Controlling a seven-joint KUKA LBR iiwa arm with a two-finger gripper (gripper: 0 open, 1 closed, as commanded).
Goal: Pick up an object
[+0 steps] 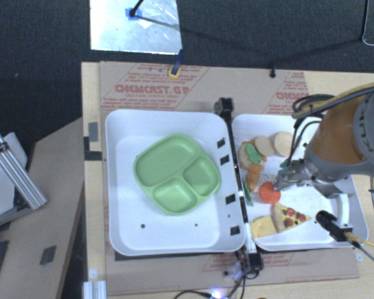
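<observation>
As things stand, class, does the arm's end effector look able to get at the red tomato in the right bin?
Probably yes: the end effector hangs right beside the red tomato, whose top lies uncovered, though a pizza slice and other food crowd close.

Dark carpet floor (37, 55) runs along the far side and left of my bench (90, 185), which is pale wood. On the far floor lies a shiny silver sheet (136, 16). Metal rails (12, 173) lean at the left edge, with even light overhead.
</observation>
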